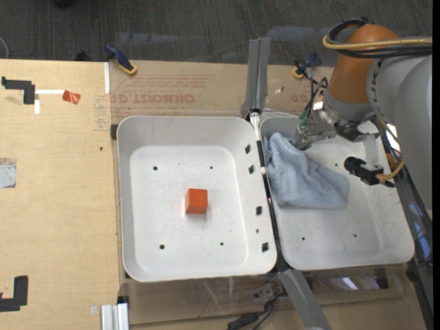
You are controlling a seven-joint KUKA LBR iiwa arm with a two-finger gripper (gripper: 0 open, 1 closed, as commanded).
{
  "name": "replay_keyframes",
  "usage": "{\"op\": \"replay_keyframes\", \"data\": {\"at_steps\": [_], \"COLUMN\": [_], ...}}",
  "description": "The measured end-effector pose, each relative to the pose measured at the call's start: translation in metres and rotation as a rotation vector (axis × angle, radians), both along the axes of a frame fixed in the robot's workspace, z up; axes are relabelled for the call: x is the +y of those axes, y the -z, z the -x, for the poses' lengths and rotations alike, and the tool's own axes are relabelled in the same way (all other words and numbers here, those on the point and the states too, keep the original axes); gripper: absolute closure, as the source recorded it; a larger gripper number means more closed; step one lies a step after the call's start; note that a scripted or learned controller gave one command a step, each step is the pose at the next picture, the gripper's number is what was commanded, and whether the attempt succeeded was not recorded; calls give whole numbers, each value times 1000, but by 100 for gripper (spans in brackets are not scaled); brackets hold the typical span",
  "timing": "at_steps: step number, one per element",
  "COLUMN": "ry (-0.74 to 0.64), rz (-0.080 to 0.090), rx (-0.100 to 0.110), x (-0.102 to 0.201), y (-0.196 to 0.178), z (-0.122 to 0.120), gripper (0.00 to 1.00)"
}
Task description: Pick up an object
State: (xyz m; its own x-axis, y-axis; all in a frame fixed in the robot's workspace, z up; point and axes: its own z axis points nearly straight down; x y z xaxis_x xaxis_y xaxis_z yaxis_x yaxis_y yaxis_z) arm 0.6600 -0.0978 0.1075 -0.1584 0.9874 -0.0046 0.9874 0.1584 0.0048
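A small orange-red cube [196,201] sits near the middle of the left white bin [137,184]. A crumpled light blue cloth [299,174] lies in the upper left part of the right bin [371,246]. My gripper [303,141] reaches down from the right, under the orange band, and its tip meets the cloth's upper edge near the bin's back wall. The wrist body hides how the tip stands against the cloth.
A black cable end [361,168] hangs from the arm over the right bin. A metal divider rail [256,81] runs between the bins at the back. Blue and yellow clamps [120,58] hold the cardboard behind the bins.
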Motion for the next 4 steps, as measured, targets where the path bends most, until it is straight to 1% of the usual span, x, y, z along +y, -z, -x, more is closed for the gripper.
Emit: {"op": "replay_keyframes", "data": {"at_steps": [1, 2, 3, 4], "ry": [271, 54, 109, 108], "rz": [-3, -2, -3, -1], "rx": [4, 7, 7, 8], "x": [61, 40, 87, 86], "y": [-84, -84, -83, -92], "z": [1, 1, 1, 1], "gripper": [100, 100, 100, 100]}}
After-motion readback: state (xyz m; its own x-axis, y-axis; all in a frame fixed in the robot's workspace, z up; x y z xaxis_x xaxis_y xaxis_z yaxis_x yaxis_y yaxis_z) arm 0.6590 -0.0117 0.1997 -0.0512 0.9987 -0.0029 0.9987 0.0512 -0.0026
